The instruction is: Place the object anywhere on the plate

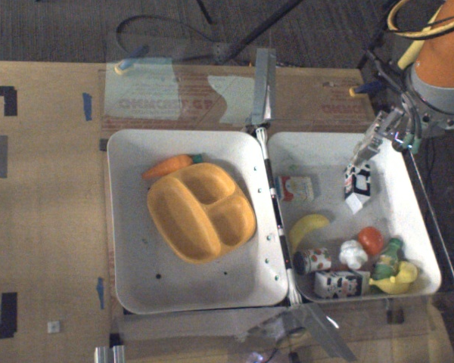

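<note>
A small black-and-white carton [357, 186] stands upright in the right bin's [416, 195] upper right, its long axis tilted slightly toward the frame's top, its top pinched between the closed fingers of the gripper [362, 156], well apart from the yellow divided plate [200, 212] in the left bin [129, 225].

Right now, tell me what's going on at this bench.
The grey arm's gripper hangs over the right bin, directly above a small black-and-white carton near that bin's far side. Whether the carton is actually gripped cannot be told from this angle. The yellow divided plate sits in the left bin with nothing in its compartments; a toy carrot lies just beside its far edge. A banana, a tomato and other toy groceries lie elsewhere in the right bin.
</note>
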Available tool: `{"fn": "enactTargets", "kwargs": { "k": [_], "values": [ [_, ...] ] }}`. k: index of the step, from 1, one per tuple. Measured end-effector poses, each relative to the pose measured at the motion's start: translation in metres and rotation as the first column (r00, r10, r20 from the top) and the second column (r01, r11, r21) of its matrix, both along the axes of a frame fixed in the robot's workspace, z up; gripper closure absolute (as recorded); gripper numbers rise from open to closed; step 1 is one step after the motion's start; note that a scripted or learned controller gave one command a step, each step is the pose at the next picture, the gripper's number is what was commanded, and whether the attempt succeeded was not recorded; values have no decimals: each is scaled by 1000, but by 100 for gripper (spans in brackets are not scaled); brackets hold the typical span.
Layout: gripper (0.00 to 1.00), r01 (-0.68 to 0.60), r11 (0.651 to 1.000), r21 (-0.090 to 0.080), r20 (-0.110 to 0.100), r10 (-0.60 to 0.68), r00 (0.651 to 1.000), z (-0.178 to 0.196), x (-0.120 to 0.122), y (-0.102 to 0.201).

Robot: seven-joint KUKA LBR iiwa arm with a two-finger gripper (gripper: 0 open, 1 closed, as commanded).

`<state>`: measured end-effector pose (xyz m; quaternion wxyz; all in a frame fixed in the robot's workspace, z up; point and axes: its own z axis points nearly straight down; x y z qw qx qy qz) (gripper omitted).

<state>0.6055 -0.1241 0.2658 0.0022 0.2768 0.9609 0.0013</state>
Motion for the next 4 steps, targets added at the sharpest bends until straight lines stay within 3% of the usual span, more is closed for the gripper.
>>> {"fn": "enactTargets", "kwargs": {
  "k": [1, 2, 3, 4],
  "values": [
    [100, -239, 971, -5, 3, 239, 971, -14, 12, -62],
    [100, -481, 876, -3, 0, 481, 876, 29, -16, 16],
    [100, -704, 710, -8, 3, 704, 710, 43, -9, 17],
    [100, -831, 556, -10, 1, 831, 557, -2, 20, -56]
  ]
}}
